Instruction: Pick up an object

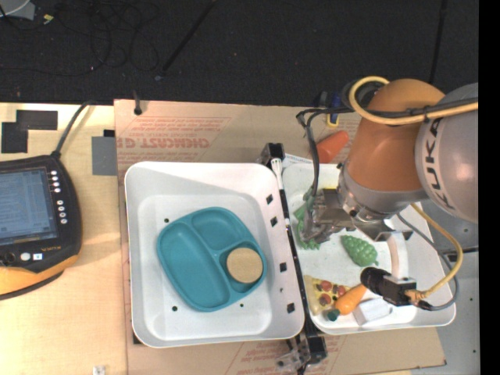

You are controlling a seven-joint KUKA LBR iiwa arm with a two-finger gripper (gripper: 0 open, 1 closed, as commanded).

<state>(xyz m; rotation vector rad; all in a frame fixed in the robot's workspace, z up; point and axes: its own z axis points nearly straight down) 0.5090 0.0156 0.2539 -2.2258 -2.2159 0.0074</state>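
Observation:
My gripper (pixel 315 223) is low in the right bin (pixel 442 307), close to its left wall, under the orange and grey wrist. It sits right over a pale green item (pixel 306 239) that is mostly hidden beneath it. A bumpy dark green piece (pixel 360 249) lies just to the right of the gripper. Toward the front of the bin are an orange carrot (pixel 351 298), a small yellow slice with red dots (pixel 323 291) and a white block (pixel 373 312). The arm covers the back of the bin.
The left bin (pixel 144 209) holds a teal divided plate (pixel 191 260) with a round tan disc (pixel 245 266) in its right compartment. A white and red strip (pixel 394 256) lies at the right bin's right side. An orange-red object (pixel 333 143) shows behind the arm. A tablet (pixel 27 209) lies far left.

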